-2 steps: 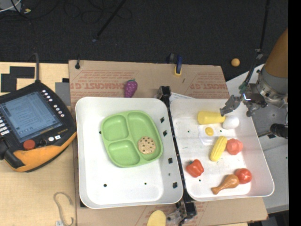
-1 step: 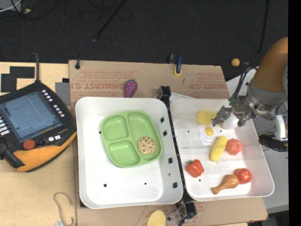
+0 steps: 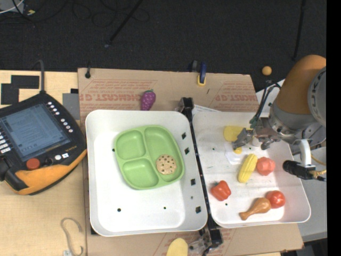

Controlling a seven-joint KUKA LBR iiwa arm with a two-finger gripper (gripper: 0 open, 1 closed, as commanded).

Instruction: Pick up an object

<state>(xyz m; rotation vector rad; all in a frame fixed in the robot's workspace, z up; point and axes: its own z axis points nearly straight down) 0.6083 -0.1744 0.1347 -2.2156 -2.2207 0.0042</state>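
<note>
My gripper (image 3: 252, 142) hangs over the right bin (image 3: 298, 217), just above the upper end of a yellow corn cob (image 3: 246, 167). Its two dark fingers stand apart, with nothing between them, so it is open. A yellow rounded toy (image 3: 232, 132) lies just left of the gripper. Right of the corn sits a pink-red round fruit (image 3: 265, 166). Nearer the front lie a red pepper (image 3: 220, 190), a red tomato (image 3: 275, 198) and a brown drumstick (image 3: 254, 209).
The left bin (image 3: 106, 207) holds a green divided plate (image 3: 133, 172) with a cookie (image 3: 166, 165) in one compartment. A purple toy (image 3: 147, 100) lies on the cardboard behind the bins. A teach pendant (image 3: 34, 137) rests at far left. A black divider (image 3: 193, 159) runs between the bins.
</note>
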